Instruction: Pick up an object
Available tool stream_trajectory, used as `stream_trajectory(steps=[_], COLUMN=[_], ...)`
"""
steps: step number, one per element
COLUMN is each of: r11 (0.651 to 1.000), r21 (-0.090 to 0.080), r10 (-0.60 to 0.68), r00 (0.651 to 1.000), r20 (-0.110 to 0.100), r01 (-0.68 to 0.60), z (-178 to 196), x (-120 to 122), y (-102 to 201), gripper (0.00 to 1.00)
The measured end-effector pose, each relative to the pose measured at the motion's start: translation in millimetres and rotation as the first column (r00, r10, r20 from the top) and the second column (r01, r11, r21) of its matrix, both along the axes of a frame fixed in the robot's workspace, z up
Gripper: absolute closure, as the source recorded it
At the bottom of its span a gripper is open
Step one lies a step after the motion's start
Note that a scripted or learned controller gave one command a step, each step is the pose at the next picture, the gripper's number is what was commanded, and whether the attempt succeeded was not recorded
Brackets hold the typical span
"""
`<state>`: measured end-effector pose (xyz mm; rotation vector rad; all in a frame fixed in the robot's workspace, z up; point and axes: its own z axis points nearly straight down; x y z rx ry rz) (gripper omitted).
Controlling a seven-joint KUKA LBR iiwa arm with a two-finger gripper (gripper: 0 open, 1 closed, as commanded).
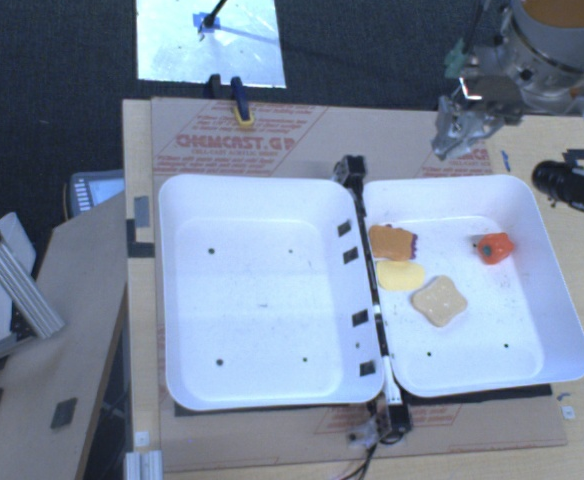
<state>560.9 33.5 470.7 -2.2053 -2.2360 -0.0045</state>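
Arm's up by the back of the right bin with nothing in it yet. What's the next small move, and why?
Probably swing the gripper forward over the right bin and stop above the red piece. It lies nearest the gripper and apart from the other items, which crowd together by the divider.

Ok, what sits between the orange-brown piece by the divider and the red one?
Camera view: only bare white bin floor lies between the orange-brown piece and the red piece.
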Motion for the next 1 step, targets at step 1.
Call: stream_trajectory(steps=[1], r11=[1.000], r21=[-0.001], r10=[-0.004], r00=[1.000], r20=[0.004], r01=[0.004], z=[14.5], x=[41.2], y=[58.0], gripper=[1.00])
